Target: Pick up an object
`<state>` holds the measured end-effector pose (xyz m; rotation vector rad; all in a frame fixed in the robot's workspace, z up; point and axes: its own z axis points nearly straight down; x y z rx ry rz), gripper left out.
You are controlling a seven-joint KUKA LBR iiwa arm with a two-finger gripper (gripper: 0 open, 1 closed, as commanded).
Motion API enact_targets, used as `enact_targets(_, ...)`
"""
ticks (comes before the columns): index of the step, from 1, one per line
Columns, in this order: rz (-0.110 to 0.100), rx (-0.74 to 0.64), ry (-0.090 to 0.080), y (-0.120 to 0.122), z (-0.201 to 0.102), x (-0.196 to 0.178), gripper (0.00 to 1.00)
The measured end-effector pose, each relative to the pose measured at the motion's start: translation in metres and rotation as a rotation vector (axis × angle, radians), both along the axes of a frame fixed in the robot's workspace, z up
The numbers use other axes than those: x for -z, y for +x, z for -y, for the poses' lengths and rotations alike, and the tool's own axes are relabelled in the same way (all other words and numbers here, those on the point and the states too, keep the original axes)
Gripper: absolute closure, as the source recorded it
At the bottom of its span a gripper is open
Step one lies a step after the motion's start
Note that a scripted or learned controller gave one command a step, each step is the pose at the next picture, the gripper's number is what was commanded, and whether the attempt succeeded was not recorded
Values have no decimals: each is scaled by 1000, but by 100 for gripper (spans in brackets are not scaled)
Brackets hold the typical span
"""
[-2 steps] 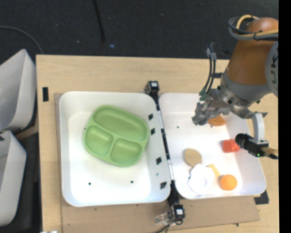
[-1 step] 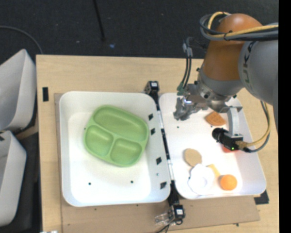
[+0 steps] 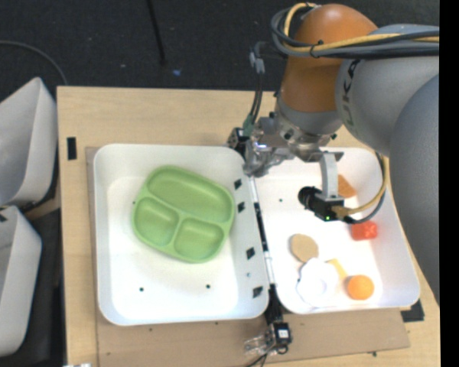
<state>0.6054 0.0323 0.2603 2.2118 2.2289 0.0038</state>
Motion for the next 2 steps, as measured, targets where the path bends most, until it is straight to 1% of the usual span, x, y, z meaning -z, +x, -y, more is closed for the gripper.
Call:
enact_targets(1,-1,2,-1,21,-47,17,100)
enact_targets(2,-2,5,-2,20,-44,16,0)
